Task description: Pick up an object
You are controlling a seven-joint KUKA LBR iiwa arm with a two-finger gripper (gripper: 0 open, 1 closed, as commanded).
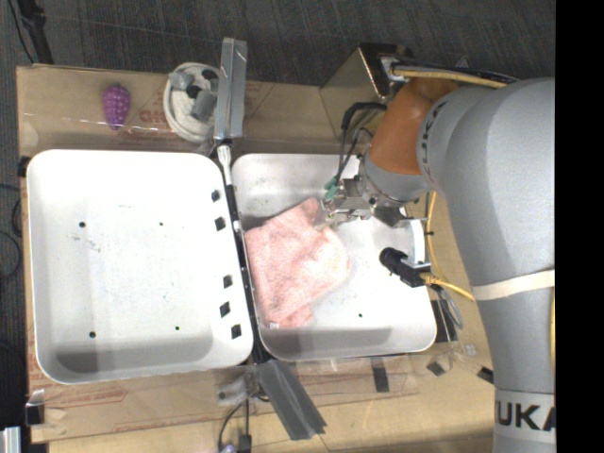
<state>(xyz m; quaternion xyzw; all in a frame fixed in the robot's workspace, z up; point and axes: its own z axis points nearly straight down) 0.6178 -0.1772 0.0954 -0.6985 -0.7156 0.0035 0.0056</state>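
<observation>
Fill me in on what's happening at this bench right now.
A grey KUKA arm with an orange band reaches in from the right over the right-hand shallow white bin. Its hand sits low at the upper edge of a crumpled pink cloth lying against that bin's left side. The left white bin sits alongside. A small purple object rests on the bench behind it.

Claw (pixel 332 206) fingers hidden by wrist; arm (pixel 491 187) covers right bin (pixel 283 173) rim, cut at bottom.

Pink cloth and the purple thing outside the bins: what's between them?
In the camera view, the left bin and the divider lie between the pink cloth and the purple thing.
</observation>
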